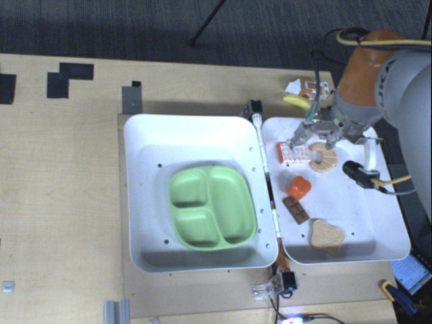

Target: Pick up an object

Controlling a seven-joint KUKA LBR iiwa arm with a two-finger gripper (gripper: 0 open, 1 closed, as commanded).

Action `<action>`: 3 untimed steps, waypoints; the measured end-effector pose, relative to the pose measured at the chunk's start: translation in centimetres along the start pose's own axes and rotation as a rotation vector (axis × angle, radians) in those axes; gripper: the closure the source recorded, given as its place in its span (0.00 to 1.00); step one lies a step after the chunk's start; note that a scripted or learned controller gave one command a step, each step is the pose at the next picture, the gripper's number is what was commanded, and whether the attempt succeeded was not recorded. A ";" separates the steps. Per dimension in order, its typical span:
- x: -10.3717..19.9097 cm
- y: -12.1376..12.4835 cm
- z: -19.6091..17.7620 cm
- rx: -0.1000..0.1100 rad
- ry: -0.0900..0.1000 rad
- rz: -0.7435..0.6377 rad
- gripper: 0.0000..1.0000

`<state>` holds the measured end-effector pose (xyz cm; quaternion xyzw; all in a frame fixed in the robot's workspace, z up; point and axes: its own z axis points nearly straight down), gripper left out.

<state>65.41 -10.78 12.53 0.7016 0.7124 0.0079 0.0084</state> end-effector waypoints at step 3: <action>6.7 -13.3 -6.3 0.021 0.002 0.011 1.00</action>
